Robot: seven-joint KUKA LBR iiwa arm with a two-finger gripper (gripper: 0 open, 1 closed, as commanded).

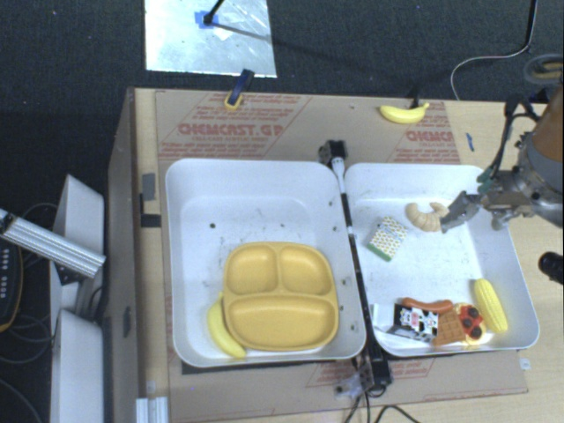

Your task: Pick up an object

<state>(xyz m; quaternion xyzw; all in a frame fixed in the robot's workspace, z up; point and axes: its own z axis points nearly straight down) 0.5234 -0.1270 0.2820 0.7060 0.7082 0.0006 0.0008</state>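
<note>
My gripper (478, 215) hangs over the right bin (515, 263) near its right wall, open, with nothing between its fingers. Its left finger (455, 211) sits just right of a beige croissant-shaped toy (425, 216). A small green-and-white checkered box (388, 237) lies left of that. Against the right wall, farther forward, lies a yellow corn cob (490, 304). A flat pack of toy food (439, 320) rests at the bin's front edge.
The left bin (198, 201) holds a yellow divided plate (280, 293) and a banana (223, 329) at its front left. Another banana (403, 112) lies on the cardboard behind the bins. A black divider (345, 218) runs between the bins.
</note>
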